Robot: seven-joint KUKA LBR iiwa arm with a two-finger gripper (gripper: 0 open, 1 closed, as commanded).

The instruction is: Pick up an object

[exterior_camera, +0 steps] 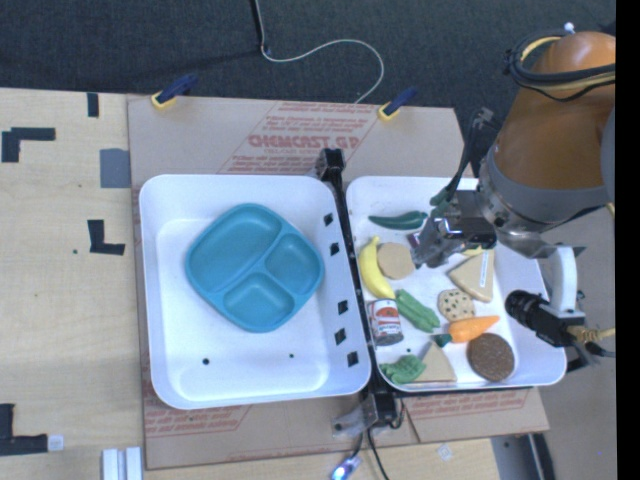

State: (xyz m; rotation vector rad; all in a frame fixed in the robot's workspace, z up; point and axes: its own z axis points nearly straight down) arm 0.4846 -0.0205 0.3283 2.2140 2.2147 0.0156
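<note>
The right bin (540, 376) holds toy food: a yellow banana (374, 270), a tan round cookie (396, 261), a green pepper (398, 220), a green pea pod (417, 310), a small can (386, 322), a chip cookie (454, 303), a cheese wedge (474, 275), an orange carrot (470, 329), a brown patty (491, 356) and a sandwich with lettuce (418, 369). My gripper (432, 244) hangs over the upper middle of this bin, just right of the tan cookie and above the cheese wedge. Nothing shows between its fingers.
The left bin (160, 268) holds a blue divided plate (255, 266). A black divider (345, 258) runs between the bins. The arm's grey and orange body (555, 118) covers the right bin's far right corner. A cable (320, 53) lies behind the bins.
</note>
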